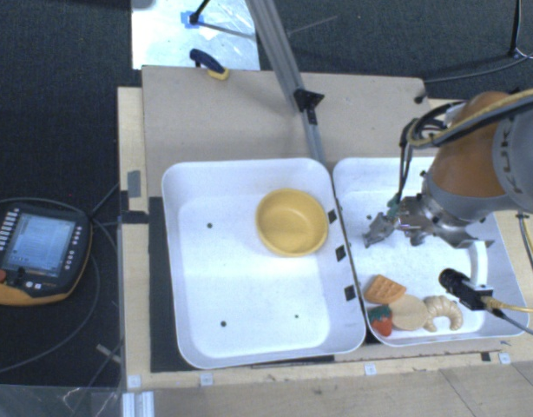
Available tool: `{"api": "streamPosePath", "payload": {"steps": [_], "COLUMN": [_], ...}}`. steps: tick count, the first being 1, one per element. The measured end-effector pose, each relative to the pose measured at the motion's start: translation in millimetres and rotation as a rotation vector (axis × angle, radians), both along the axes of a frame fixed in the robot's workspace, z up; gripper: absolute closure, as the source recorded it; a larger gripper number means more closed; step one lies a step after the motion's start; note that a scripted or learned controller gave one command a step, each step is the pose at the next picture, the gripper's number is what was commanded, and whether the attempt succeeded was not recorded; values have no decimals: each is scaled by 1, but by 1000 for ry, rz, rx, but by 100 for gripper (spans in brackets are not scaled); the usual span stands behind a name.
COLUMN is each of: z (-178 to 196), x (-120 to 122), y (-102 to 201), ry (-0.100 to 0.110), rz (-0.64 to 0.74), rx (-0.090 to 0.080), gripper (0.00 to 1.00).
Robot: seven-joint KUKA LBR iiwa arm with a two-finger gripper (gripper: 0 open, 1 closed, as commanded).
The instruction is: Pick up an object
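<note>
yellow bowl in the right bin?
No, the yellow bowl sits in the left bin, near its upper right corner.

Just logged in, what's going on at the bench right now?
The arm reaches in over the right bin, its hand low above the bin's bare upper floor. Nothing visible in it. The food pieces, a croissant, a round biscuit and an orange wedge, lie bunched at the near end. A yellow bowl sits in the left bin.
</note>
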State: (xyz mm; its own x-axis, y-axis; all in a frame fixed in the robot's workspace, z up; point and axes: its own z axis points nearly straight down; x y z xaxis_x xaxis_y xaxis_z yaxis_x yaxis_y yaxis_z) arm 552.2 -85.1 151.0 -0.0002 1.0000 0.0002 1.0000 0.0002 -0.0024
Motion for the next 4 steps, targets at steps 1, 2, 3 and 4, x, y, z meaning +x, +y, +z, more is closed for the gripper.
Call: {"api": "streamPosePath", "payload": {"steps": [1,2,3,4], "z": [12,73,103,102], "x": [1,1,2,2], "y": [0,-6,-6,55], "ry": [-4,-8,-6,-4], "rz": [0,0,0,6], "rx": [0,-1,0,1], "gripper": [100,100,100,100]}}
